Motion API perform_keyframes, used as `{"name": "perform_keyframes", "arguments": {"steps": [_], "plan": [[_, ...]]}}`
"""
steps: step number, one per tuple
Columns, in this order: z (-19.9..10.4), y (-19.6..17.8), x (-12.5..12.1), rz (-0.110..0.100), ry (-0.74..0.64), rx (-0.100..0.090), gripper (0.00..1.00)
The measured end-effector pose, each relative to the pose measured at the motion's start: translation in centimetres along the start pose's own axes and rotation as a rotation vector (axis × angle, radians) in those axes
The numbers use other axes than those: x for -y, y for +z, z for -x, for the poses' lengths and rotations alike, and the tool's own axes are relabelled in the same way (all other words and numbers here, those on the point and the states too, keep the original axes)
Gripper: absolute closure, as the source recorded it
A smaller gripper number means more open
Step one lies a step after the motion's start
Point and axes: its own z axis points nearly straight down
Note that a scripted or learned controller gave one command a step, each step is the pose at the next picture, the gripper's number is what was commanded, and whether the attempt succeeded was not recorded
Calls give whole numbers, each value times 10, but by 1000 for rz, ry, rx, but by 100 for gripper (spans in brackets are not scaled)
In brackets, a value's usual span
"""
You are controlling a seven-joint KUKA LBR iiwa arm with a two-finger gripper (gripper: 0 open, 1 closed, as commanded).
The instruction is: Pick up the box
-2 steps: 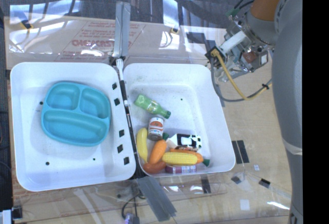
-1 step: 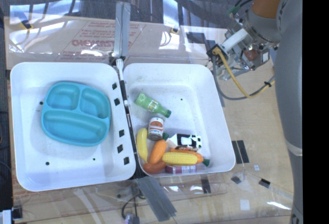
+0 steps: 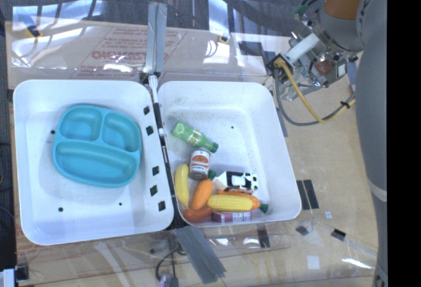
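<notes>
A small black-and-white box [image 3: 241, 180] lies near the front of the right bin [image 3: 279, 147], just behind a corn cob [image 3: 230, 202]. A flat purple box [image 3: 231, 216] pokes out from under the corn against the bin's front wall. My gripper [image 3: 320, 67] hangs at the upper right, outside the right bin's far right corner and well away from both boxes. Nothing is seen held in it.
The right bin also holds a green bottle [image 3: 195, 137], a small can [image 3: 199, 164], a banana [image 3: 181, 185] and a carrot [image 3: 201, 193], crowded at the front left. A blue divided plate [image 3: 97, 145] lies in the left bin [image 3: 26, 167].
</notes>
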Motion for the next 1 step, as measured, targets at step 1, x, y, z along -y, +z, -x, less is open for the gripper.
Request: {"name": "perform_keyframes", "arguments": {"steps": [1], "plan": [[-1, -9, 1, -2, -10, 3, 100]]}}
